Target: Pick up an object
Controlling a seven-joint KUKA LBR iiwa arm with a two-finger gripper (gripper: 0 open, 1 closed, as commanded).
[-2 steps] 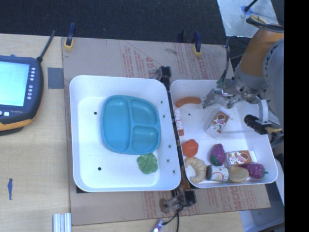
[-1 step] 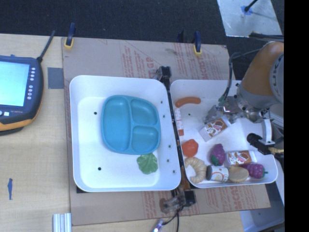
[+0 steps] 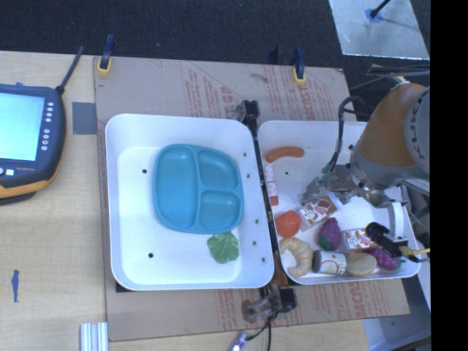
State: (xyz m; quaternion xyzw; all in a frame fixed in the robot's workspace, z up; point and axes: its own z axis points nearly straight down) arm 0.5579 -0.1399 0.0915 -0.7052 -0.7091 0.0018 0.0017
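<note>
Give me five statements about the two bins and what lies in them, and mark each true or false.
1. The blue tray lies in the left bin. True.
2. The lettuce sits in the right bin. False: it lies in the left bin, just below the blue tray.
3. The sausage lies near the top of the right bin, apart from the other food. True.
4. The tomato rests on the blue tray. False: it lies in the right bin, above the croissant.
5. The gripper is over the left bin. False: it is over the right bin, beside the small carton.
</note>
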